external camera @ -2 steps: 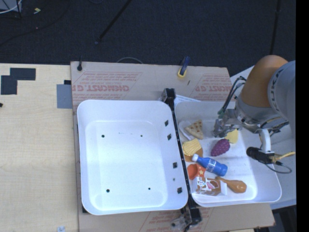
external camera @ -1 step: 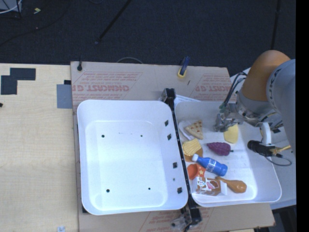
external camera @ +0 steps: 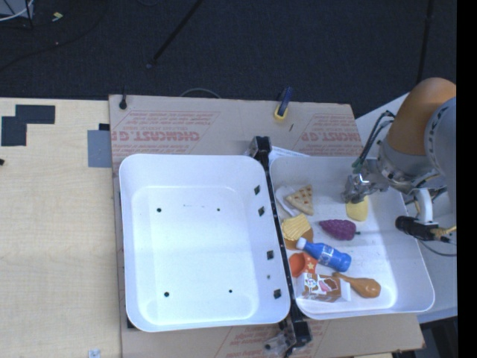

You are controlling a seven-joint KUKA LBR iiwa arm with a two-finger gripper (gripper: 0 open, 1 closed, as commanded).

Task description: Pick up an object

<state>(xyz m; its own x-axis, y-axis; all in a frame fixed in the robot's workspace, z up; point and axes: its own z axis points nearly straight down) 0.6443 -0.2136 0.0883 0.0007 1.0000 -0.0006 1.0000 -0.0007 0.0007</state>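
Observation:
My gripper hangs low over the upper right part of the right bin. A small pale yellow object lies directly under its tip, touching or nearly touching it. Whether the yellow object is gripped cannot be made out. To its left, a purple toy fruit rests on the bin floor. A tan pizza-like wedge lies near the bin's upper left corner.
The right bin also holds a yellow ridged piece, a blue bottle, an orange item, a brown-and-white packet and an orange-brown drumstick shape. The left bin stands alongside, past a black divider.

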